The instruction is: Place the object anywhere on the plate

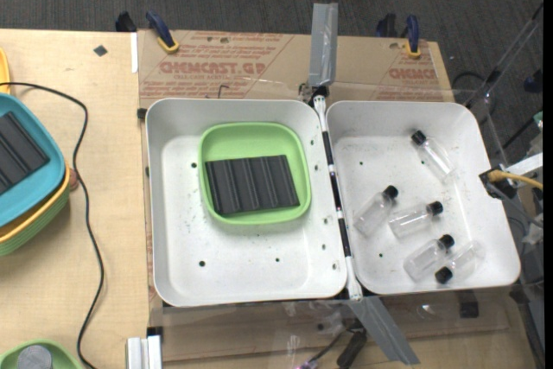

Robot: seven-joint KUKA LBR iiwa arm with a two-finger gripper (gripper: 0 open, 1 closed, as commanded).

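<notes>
A green square plate [252, 136] sits in the left white bin [251, 272], toward its back. A dark ribbed mat [253, 184] covers the plate's middle. The right white bin [371, 138] holds several clear vials with black caps. One vial [431, 152] lies near the back right. Another [373, 210] lies at the bin's centre left, with a third [413, 221] beside it. Two more [429, 254] lie close together near the front right corner.
Cardboard [225, 65] lies under the bins, held by blue-and-yellow clamps [162, 32]. A grey tape strip [323, 47] stands behind the seam between the bins. Stacked teal and green dishes [26, 177] and a black cable [86, 212] occupy the wooden table at left. A yellow-tipped cable [510, 177] sits at the right bin's edge.
</notes>
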